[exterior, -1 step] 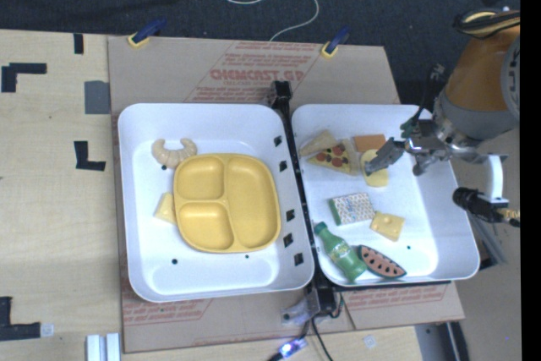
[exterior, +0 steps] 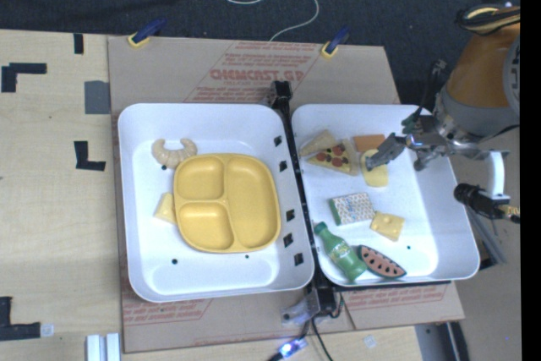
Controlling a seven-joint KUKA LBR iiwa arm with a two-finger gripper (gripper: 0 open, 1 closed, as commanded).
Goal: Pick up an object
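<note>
Desk (exterior: 51, 207): pale wood, marked with black angular strips at the far left; a brown cardboard sheet (exterior: 245, 68) is laid over it beneath both bins.
Writing: red print is seen on the cardboard above the bins, too faint and skewed to be read.
Clips: a blue-and-yellow clip (exterior: 146, 31) is fixed at the sheet's upper left corner, another clip (exterior: 335, 41) at its upper right.
Cable: a thin white cable (exterior: 279, 0) is looped over the dark floor above the sheet.
Left bin (exterior: 139, 266): taken up largely by a yellow divided plate (exterior: 226, 200); a tan curled piece (exterior: 172, 151) is placed just beside the plate's upper left rim, and a yellow wedge (exterior: 164, 207) is touching its left edge. Open floor is left along the bottom and the upper right.
Right bin (exterior: 439, 254): a pizza slice (exterior: 328, 153) is found at upper left, an orange block (exterior: 368, 143) beside it, a pale yellow piece (exterior: 377, 175) below that, a patterned cracker (exterior: 352, 207) in the middle, a cheese wedge (exterior: 387, 225) to its right, a green bottle (exterior: 340, 251) and a watermelon slice (exterior: 381, 261) along the lower edge. Open floor is left on the right side.
Tool (exterior: 390, 150): positioned low over the orange block and pale yellow piece; whether its fingers are parted or closed cannot be told, and nothing is seen gripped.
Arm (exterior: 482, 84): reached in from the right over the bin's upper right corner.
</note>
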